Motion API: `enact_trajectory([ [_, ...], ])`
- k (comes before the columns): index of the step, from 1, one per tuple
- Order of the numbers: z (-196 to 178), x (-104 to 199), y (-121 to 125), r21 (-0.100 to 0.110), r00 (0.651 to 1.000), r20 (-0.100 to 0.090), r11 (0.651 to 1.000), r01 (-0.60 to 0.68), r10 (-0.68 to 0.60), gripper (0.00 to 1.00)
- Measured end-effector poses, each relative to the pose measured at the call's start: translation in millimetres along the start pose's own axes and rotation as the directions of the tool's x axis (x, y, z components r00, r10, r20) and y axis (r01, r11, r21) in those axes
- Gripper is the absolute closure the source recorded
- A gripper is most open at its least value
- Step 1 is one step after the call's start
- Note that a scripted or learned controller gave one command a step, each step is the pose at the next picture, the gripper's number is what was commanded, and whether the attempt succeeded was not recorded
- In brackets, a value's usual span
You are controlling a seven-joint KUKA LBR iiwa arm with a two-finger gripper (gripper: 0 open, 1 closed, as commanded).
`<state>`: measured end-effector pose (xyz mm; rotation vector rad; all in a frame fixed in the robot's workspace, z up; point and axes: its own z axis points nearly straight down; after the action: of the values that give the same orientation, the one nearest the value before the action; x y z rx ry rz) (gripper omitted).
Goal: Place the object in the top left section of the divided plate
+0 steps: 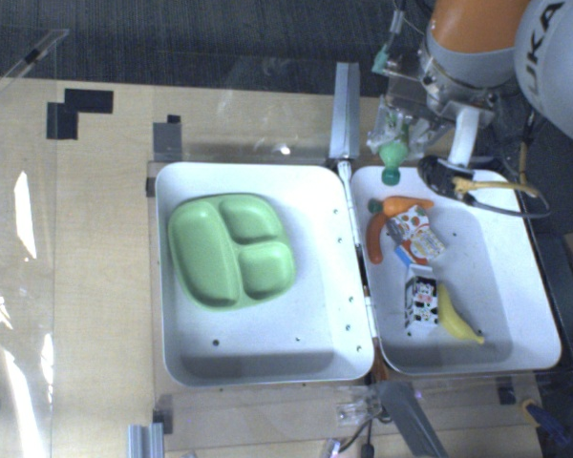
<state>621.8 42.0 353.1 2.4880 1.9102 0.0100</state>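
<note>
Your gripper (393, 149) hangs over the back left corner of the right bin (540, 351), close to the metal post between the bins, and its jaws are clamped on a small green object (392, 156) that dangles just above the rim. You have the green divided plate (231, 250) in the left bin (258, 351), set toward that bin's left and back, with bare white floor open along its front and right sides. The plate's top left section sits well apart from the gripper, across the shared middle edge. In the right bin, you see an orange carrot (384, 219), a packet (422, 241), a small carton (420, 303) and a banana (456, 321) clustered near the left wall
</note>
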Motion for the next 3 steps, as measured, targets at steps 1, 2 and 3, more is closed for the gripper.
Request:
enact_trajectory([
  [1,113.2,36.4,16.6,0.006,0.998,0.001,0.998,-0.064,0.064,1.0],
  [2,113.0,36.2,16.8,0.005,0.998,0.0,0.998,-0.064,0.064,0.0],
  [3,9.9,108.1,19.9,0.002,0.996,-0.001,0.996,-0.087,0.087,0.0],
])
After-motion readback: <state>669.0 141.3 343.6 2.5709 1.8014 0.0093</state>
